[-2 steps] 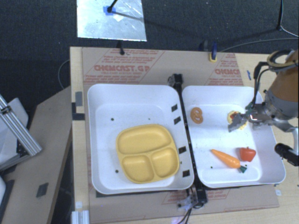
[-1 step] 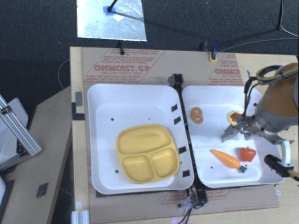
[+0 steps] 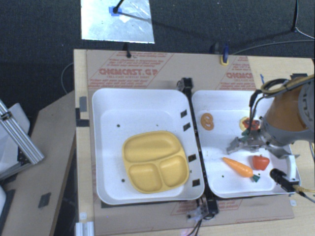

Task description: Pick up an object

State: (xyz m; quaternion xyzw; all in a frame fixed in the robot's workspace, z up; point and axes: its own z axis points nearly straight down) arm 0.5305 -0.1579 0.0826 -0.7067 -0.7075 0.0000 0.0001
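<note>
In the right bin [image 3: 216,104], an orange carrot [image 3: 237,166] with a green tip lies near the front. A red pepper-like toy [image 3: 261,162] sits just to its right. A small red and yellow item [image 3: 249,124] lies toward the back, partly hidden by the arm. An orange pretzel-shaped piece [image 3: 207,121] rests near the bin's left wall. My gripper [image 3: 252,144] hangs low over the bin's right half, just above the carrot and the red toy, below the arm's orange band [image 3: 290,113]. Nothing visibly sits in it.
The left bin [image 3: 113,107] holds a yellow divided plate [image 3: 155,160]. A black divider with clips [image 3: 193,132] runs between the bins. A shiny sheet [image 3: 117,14] lies on the floor at the back. A grey rail [image 3: 17,132] stands at the far left.
</note>
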